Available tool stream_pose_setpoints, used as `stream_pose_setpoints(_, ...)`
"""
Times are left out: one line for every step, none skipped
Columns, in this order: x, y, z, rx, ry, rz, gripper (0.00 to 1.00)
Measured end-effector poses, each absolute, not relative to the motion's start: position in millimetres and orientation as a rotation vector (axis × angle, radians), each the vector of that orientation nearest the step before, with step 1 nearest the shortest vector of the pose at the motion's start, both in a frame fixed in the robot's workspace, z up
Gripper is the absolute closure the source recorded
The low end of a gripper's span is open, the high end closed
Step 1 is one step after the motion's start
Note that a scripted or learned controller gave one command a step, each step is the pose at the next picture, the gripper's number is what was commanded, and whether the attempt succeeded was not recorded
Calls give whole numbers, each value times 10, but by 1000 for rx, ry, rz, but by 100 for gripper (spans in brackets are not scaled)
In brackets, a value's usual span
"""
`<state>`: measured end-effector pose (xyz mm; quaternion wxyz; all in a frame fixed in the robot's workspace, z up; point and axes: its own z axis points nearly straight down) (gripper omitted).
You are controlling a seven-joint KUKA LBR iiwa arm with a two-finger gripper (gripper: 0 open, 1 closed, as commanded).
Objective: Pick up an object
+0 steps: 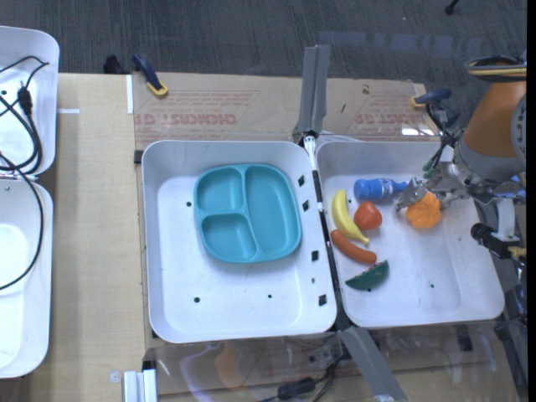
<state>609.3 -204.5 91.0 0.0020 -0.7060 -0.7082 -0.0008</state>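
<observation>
The right bin (469, 300) holds a yellow banana (343, 216), a red tomato (368, 216), a reddish sausage (353, 247), a dark green piece (368, 276), a blue bottle (378, 189) lying on its side, and an orange fruit (425, 212). My gripper (430, 194) reaches in from the right and sits just over the orange fruit's top edge. Its fingers are spread to either side, open, and nothing is lifted between them. The bottle's cap end lies close to the left finger (412, 196).
The left bin (167, 291) holds a teal three-compartment plate (248, 212). A grey divider post (314, 90) stands between the bins at the back. The arm's orange band (496, 115) and cables crowd the right bin's right wall.
</observation>
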Motion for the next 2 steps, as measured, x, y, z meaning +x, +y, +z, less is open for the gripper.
stream_pose_setpoints(6097, -2052, 1008, -2219, -2221, -3, 100)
stream_pose_setpoints(6128, -1559, 1864, -2219, -2225, 1, 100)
